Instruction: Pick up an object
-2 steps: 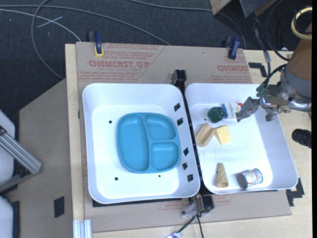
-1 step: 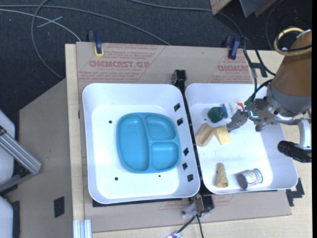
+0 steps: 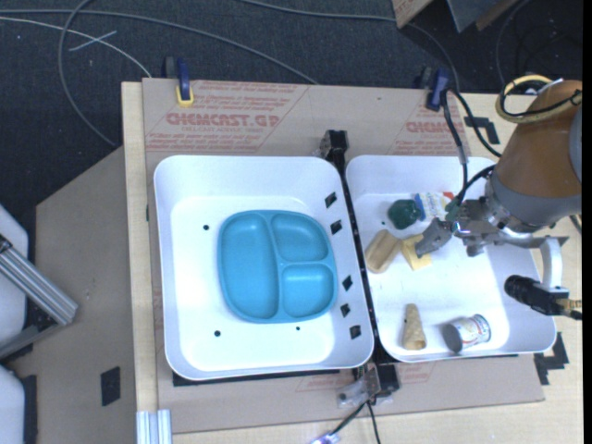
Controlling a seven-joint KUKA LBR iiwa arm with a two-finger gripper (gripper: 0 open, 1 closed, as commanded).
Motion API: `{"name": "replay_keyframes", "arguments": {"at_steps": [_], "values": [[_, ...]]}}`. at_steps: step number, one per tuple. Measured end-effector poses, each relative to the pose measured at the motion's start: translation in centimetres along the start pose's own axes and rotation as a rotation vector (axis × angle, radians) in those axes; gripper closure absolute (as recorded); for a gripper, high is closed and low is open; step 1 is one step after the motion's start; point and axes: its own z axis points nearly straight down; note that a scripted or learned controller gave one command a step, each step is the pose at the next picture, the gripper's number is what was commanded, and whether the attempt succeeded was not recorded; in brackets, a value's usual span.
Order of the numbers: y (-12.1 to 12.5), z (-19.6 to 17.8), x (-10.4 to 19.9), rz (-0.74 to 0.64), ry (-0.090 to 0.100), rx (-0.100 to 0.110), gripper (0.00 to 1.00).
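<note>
The right bin [image 3: 481,289] holds several small objects. A tan block [image 3: 379,251] lies near its left wall, with a yellow piece [image 3: 417,260] just to its right. A dark green round thing [image 3: 402,214] and a white tube with blue and red print [image 3: 431,202] sit near the back. A tan wedge [image 3: 413,327] and a small grey-capped can [image 3: 467,331] lie near the front rim. My gripper [image 3: 433,240] hangs low over the middle of this bin, right above the yellow piece and just right of the tan block.
The left bin [image 3: 185,248] carries a blue divided plate [image 3: 277,265]. A black divider with clips [image 3: 344,248] runs between the bins. The grey and orange arm [image 3: 541,169] covers the right bin's back right corner. Cables [image 3: 467,123] trail behind the bins.
</note>
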Motion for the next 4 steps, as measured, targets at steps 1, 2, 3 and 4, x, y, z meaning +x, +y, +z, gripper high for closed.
{"name": "replay_keyframes", "arguments": {"at_steps": [1,2,3,4], "values": [[-0.4,4.3,-0.2,0.0,0.0,0.0,0.0],[-0.2,3.0,-0.2,0.0,0.0,-0.006,1.0],[-0.6,-1.5,0.2,-0.002,-0.003,-0.011,1.0],[-0.2,-6.8,-0.8,-0.001,-0.004,-0.012,1.0]]}}
